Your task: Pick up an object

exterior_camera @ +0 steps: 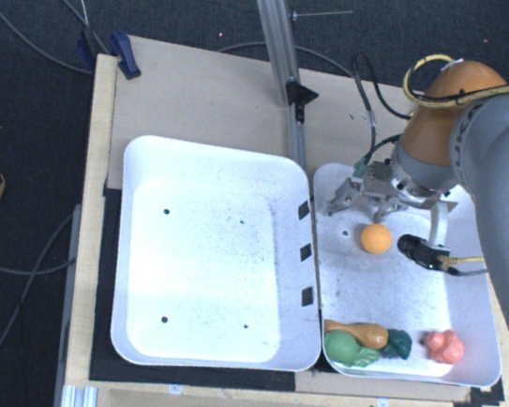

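Orange ball [376, 239] sits just below-right of my gripper [365, 203]; fingers spread open, empty, nothing between them.

No text, label or number can be read

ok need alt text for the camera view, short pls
A grey robot arm's end effector hangs over the far end of the right shallow white bin, beside a small orange ball. A pink lumpy toy and green and tan toy pieces lie along its near edge.
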### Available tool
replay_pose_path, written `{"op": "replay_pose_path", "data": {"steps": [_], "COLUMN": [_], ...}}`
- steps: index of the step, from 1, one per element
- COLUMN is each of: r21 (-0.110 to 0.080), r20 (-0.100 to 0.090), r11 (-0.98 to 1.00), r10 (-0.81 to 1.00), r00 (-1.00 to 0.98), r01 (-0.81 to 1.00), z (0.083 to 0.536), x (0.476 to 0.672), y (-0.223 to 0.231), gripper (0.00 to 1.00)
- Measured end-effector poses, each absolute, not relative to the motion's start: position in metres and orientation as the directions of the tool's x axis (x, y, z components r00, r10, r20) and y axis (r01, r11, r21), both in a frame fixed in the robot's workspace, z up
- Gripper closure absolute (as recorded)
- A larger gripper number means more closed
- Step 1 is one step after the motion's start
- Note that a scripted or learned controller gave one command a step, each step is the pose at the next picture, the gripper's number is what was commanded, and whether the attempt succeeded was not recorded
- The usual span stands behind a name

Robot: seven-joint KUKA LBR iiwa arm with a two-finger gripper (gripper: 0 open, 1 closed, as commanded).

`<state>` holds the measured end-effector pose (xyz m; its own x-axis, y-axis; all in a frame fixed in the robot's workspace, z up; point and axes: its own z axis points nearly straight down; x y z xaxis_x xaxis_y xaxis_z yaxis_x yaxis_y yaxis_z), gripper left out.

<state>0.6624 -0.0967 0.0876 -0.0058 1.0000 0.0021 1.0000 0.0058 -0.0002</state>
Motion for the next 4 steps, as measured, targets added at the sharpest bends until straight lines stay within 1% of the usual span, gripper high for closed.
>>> {"op": "replay_pose_path", "data": {"steps": [1, 2, 3, 4], "r21": [0.0, 0.002, 0.005, 0.005], "r20": [-0.002, 0.0, 0.001, 0.002], "r11": [-0.006, 0.0, 0.007, 0.007], "r10": [1.0, 1.0, 1.0, 1.0], "r00": [0.006, 0.0, -0.007, -0.007], "r01": [1.0, 1.0, 1.0, 1.0], "z": [0.088, 0.099, 0.142, 0.19], "x": [0.609, 0.611, 0.622, 0.614], "y": [-0.17, -0.166, -0.09, -0.01], "gripper": [0.0, 1.0, 1.0, 1.0]}}
